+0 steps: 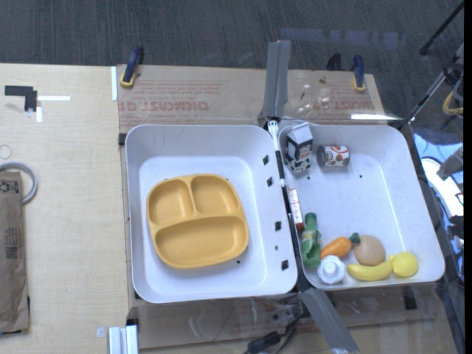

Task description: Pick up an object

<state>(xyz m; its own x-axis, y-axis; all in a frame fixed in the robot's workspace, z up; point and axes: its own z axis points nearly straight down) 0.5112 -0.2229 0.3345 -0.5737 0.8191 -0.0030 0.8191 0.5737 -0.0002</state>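
The right bin [383, 190] holds several small objects. A small white carton [299, 147] and a tin can [333, 155] on its side sit at its back left. Along its front lie a green bottle with a white cap [313, 248], an orange carrot [335, 246], a tan round piece [369, 251], a yellow banana [369, 271] and a yellow lemon [405, 264]. The left bin [140, 198] holds a yellow divided plate [198, 220].
A cardboard sheet [221, 94] lies behind the bins with blue clamps [133, 65] at its corners. A brown paper bag [11, 242] rests at the far left on the wooden bench. A grey divider bar [277, 80] stands between the bins.
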